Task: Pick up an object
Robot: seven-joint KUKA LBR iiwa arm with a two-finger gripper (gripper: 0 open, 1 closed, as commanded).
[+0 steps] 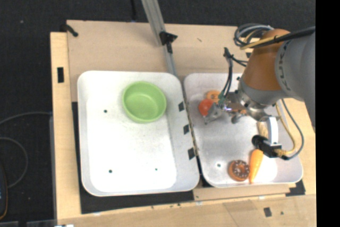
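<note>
Camera view shows you the arm (276, 69) reaching in from the right, wrist bent down over the right bin (212, 162), gripper (220, 111) low beside a red object (205, 108). You cannot tell its state. A carrot (255, 164) lies near the bin's front edge.

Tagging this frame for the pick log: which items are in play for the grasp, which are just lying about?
In play:
- gripper, low in the right bin
- red object right beside it
- orange piece just behind

Lying about:
- green bowl in the left bin
- carrot, near edge of the right bin
- round reddish item next to the carrot
</note>
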